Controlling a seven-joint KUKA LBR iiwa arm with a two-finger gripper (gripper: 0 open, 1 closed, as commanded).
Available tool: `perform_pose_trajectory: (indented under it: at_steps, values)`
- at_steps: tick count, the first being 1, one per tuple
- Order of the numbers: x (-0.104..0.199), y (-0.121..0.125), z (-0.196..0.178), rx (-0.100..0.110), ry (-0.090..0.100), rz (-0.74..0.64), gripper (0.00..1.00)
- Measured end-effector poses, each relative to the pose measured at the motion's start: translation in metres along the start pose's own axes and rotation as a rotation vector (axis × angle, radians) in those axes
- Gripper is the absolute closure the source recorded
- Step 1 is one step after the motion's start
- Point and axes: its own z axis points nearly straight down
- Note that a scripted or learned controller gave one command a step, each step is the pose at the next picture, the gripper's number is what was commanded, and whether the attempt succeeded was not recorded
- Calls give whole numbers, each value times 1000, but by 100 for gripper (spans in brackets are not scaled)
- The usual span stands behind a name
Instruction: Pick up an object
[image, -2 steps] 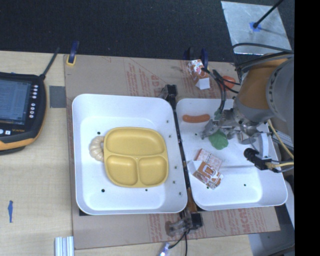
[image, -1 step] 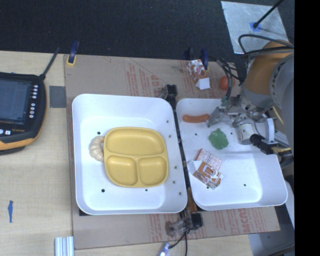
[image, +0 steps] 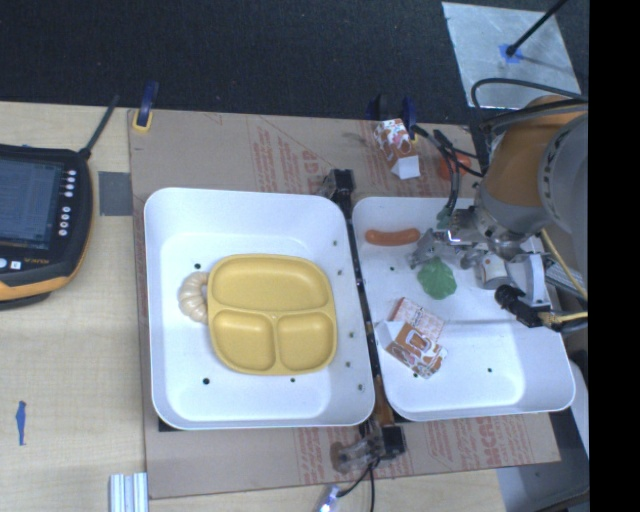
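- The gripper (image: 447, 250) hung low over the right bin (image: 530, 385), in its upper half, with the arm (image: 535, 170) reaching in from the 3 o'clock side.
- Whether it was released or clenched could not be told; its tip was a dark tangle against the white floor.
- The nearest thing was a green lump (image: 437, 281), just beside the gripper toward 6 o'clock and seemingly touching or almost under it; nothing showed as grasped.
- A sausage (image: 392, 237) lay near the gripper at about 9 o'clock, its long axis running 9 to 3 along the bin's upper wall.
- A crumpled brown-and-white packet (image: 414, 337) sat farther off at about 7 o'clock.
- The left bin (image: 250, 400) carried a yellow divided tray (image: 272, 312), well apart.
- I judged the green lump the likeliest target, needing only a short shift toward 6 o'clock.
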Motion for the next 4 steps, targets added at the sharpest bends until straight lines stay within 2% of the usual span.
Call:
perform_pose_trajectory:
  at_steps: [1, 2, 3, 4]
  values:
    - [10, -30, 0, 0, 0, 0, 0]
    - [9, -31, -10, 2, -1, -2, 100]
    - [9, -31, -10, 2, -1, -3, 0]
    - [-26, 17, 0, 3, 13, -4, 0]
